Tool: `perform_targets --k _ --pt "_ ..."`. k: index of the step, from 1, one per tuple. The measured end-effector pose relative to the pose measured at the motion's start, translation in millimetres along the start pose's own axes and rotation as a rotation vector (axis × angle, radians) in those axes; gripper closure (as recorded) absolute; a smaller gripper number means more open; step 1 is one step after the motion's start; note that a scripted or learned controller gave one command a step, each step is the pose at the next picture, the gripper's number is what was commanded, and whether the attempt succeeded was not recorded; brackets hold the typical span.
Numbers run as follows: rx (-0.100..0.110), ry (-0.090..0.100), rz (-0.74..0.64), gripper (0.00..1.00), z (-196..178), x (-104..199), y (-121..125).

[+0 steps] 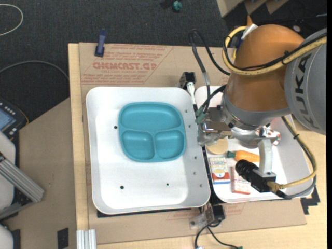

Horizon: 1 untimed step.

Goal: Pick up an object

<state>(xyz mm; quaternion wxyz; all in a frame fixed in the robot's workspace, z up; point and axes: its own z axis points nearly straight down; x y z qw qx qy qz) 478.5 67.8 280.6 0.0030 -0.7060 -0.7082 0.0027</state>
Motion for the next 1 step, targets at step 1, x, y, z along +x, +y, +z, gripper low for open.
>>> perform_targets --k 1 --pt "-0.028 0.005 -0.002 1.00 -163.4 20.6 0.8"
